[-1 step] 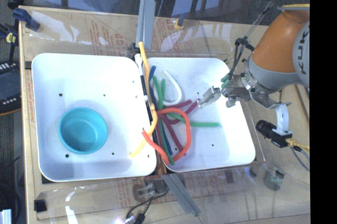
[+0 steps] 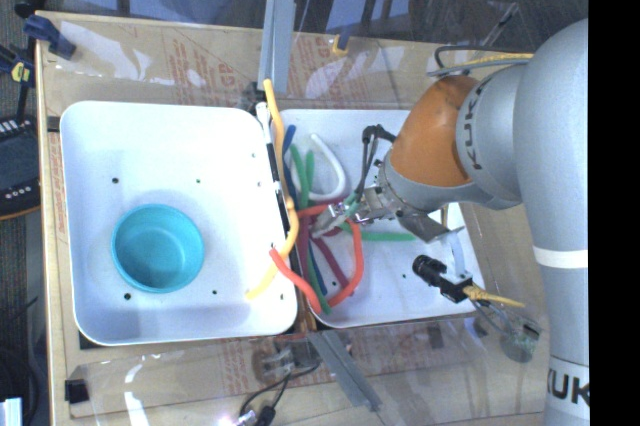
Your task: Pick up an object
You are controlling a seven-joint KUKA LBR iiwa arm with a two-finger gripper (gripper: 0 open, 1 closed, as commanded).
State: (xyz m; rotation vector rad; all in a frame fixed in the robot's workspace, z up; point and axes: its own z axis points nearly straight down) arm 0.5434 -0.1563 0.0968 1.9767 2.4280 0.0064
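Meanwhile, the arm's gripper (image 2: 350, 211) sits low in the right bin (image 2: 400, 309), its tip among a tangle of coloured strands (image 2: 325, 249) — red, green, blue and white — heaped just to its left against the bin's inner wall. Whether it is spread or pinching anything cannot be told from above; the wrist hides it. The strands look light, limp and likely to slide or drag neighbours along, so a pinch on a single raised loop, such as the red one below the gripper, seems the safest hold. A yellow strand (image 2: 283, 214) drapes over the rims between the bins. Well to the gripper's left, the left bin (image 2: 90, 129) holds a teal bowl (image 2: 158, 247).
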